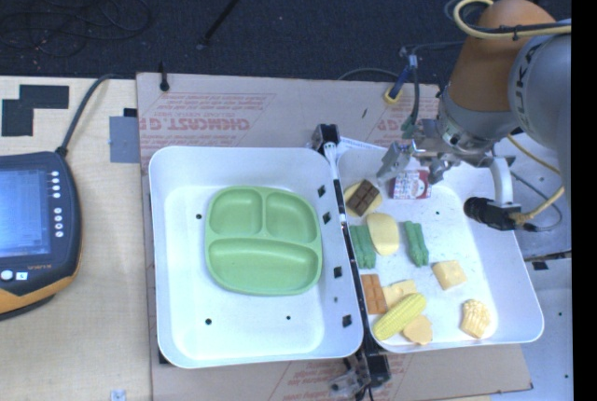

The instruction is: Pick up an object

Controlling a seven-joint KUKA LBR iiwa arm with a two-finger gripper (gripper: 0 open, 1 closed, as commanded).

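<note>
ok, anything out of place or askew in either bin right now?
Nothing spilled or damaged. The green divided plate lies flat in the left bin. The toy food, including the corn cob and pale lemon, lies loosely scattered inside the right bin. The claw hangs over that bin's far end.

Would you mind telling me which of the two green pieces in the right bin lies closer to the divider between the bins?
The green piece left of the pale yellow piece; the other green piece lies on its right.
</note>
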